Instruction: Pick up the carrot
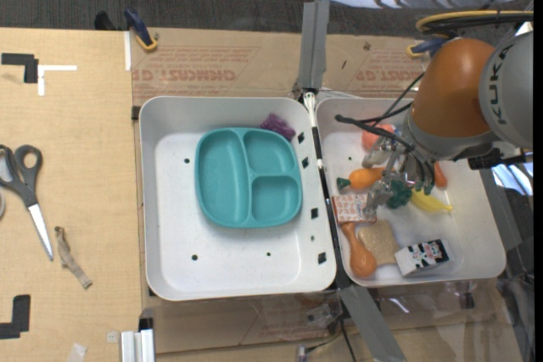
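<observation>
A: Where is the carrot (362,179) right now?

B: In the right bin (484,263), in the right half of the frame. It reads as the small orange piece with a green stub, lying on the bin floor just left of the end effector (392,182). Another orange thing (359,254), longer, sits lower in the same bin, so that identification is a judgement.

A: And the end effector, is it clamped on anything?

B: I cannot tell. It hangs low over the clutter, its metal parts overlapping the toys, and nothing is clearly between them.

A: Why is the arm bent in like that?

B: It reaches from the right edge, so the orange band (454,85) looms over the bin's upper part and the wrist points down into the pile.

A: What crowds it?

B: A yellow piece (433,201) and a green piece (399,199) right beside it. The teal plate (250,178) sits in the left bin (170,250), well apart; 1 pair of scissors (27,191) lies on the tabletop (68,123) at far left.
</observation>
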`<state>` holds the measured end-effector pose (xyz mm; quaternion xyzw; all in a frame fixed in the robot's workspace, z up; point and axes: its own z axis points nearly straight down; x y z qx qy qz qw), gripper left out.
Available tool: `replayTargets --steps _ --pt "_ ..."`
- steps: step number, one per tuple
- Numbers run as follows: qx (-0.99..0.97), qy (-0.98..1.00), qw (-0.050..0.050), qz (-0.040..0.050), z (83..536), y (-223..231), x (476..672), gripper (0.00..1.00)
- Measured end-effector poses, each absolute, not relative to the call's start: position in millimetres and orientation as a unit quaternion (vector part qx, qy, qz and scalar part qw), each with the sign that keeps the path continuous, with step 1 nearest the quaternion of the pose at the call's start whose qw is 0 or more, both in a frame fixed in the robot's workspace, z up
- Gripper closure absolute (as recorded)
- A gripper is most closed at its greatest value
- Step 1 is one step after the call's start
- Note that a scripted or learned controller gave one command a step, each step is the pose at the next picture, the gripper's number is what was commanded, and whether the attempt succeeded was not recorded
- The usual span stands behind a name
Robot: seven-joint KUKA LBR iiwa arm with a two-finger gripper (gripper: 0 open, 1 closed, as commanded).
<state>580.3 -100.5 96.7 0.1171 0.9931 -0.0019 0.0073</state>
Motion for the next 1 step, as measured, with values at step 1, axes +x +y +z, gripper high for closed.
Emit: replayTargets --steps 1 --pt "0.132 0.991 0.004 -0.0021 96.1 -96.0 607.5 0.00"
